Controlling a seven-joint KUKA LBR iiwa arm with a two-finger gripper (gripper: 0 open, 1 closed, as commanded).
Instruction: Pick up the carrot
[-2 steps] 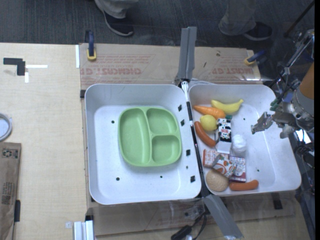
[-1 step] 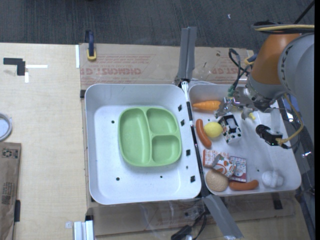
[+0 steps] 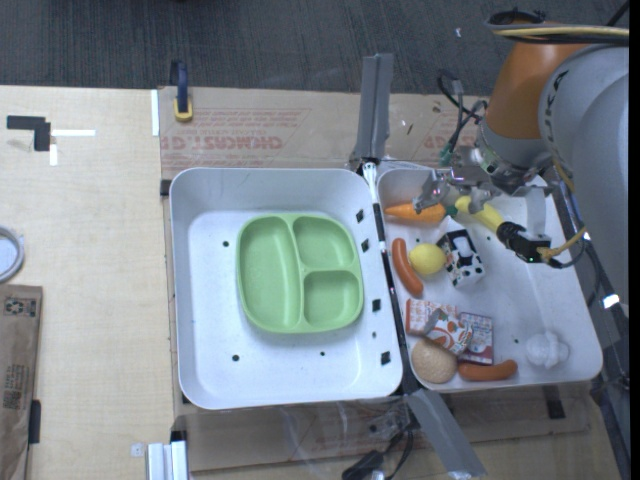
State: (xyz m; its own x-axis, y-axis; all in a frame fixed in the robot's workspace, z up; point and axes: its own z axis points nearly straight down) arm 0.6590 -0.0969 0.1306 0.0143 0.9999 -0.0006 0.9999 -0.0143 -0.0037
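Carrot (image 3: 413, 211) is lying at the far left corner of the right bin (image 3: 570, 353), close to the wall that divides it from the left bin (image 3: 190, 298), with its thick end pointing right toward the gripper (image 3: 440, 190). The gripper is hanging right at that thick end, but whether its claw is open, closed, or already gripping the carrot cannot be told from here — the wrist hardware is hiding the tips.

Several things could be going wrong. The carrot is sitting so near the bin wall and corner that a finger may be striking the rim, or pushing the carrot along the floor rather than closing round it. Its tapered, smooth shape is likely to be slipping out of a pinch taken at one end. A yellow piece (image 3: 478, 211) is lying just right of the gripper, and a red sausage (image 3: 405, 266) with a lemon (image 3: 428, 258) is nearer — a drifting grasp may be catching those instead.

The arm is reaching in from the right, its orange band (image 3: 520, 88) above the wrist, wrist bending down toward the far left corner.
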